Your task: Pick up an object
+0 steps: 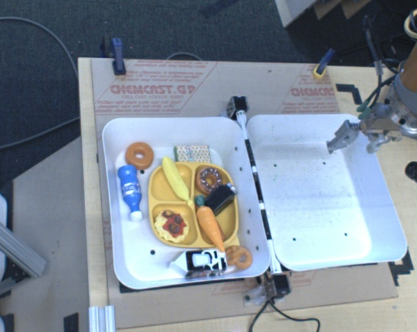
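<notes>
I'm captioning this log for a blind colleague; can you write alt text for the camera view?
Seen from above, the left bin holds a yellow divided plate with a toy banana, carrot and chocolate donut, plus a blue bottle and glazed donut beside it. The gripper hangs over the right bin's upper right corner, holding nothing visible.

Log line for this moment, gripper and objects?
gripper: over right bin, upper right, holding nothing | toys: all in left bin | pick: not yet done

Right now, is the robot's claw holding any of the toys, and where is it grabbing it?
No, nothing is held. The gripper hangs over the right bin, with no toy between its fingers.
</notes>
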Action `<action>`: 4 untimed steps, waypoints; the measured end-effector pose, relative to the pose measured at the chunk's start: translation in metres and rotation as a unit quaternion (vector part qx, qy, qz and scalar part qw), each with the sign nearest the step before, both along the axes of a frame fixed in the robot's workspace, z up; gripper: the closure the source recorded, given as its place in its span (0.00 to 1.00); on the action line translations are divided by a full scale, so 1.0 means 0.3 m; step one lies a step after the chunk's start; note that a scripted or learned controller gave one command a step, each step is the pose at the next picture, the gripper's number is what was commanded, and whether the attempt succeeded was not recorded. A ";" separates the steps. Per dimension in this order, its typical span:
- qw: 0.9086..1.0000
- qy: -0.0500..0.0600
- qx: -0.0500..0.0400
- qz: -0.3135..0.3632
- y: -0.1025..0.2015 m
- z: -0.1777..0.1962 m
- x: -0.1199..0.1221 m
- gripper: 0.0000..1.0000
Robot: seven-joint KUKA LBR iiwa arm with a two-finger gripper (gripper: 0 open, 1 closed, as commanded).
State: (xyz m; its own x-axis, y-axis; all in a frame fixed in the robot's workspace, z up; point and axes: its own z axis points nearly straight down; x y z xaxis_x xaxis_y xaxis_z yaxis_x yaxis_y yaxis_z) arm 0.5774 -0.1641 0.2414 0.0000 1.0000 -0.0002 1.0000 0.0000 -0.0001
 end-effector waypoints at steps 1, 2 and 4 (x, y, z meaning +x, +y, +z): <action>1.000 0.002 0.000 -0.001 -0.185 -0.373 -0.081 0.00; 1.000 -0.001 -0.001 0.000 -0.106 -0.452 0.096 0.00; 1.000 -0.001 0.000 0.002 -0.192 -0.422 0.302 1.00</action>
State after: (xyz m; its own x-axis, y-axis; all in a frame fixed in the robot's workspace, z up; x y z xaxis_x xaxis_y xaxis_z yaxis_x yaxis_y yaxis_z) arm 0.6682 -0.2218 0.1149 -0.0042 1.0000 -0.0006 1.0000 0.0042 0.0027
